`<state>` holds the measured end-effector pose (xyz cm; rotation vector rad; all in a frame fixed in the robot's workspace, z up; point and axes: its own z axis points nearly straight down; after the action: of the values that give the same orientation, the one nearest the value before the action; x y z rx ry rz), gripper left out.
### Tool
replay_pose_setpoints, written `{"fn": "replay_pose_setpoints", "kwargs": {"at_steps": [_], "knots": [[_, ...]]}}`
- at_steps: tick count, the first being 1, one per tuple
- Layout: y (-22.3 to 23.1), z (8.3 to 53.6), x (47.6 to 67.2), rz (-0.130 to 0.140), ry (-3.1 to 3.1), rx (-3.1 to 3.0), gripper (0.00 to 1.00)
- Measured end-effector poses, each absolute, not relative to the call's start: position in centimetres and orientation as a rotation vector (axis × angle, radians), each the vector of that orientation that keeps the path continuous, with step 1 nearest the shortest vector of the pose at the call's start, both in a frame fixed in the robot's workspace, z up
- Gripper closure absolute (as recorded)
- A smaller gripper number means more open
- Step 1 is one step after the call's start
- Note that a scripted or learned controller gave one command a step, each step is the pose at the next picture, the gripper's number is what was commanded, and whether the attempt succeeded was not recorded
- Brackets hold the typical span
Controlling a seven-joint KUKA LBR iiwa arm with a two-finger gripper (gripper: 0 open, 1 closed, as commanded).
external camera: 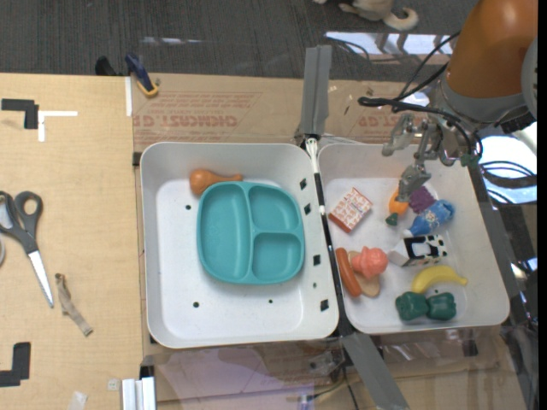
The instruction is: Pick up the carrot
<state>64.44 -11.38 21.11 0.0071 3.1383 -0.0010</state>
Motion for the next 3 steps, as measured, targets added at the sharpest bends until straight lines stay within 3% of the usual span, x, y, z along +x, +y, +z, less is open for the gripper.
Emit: {"fn": "replay_pose_setpoints", "kwargs": {"at_steps": [1,2,3], "knots": [[-12.7,9.4,62.8,-0.001,3.134,0.138,0.00],[-19.9,9.5,65.3,-0.002,3.131,0.126,0.00],[-14.4,9.4,64.9,0.001,3.132,0.170,0.00]]}}
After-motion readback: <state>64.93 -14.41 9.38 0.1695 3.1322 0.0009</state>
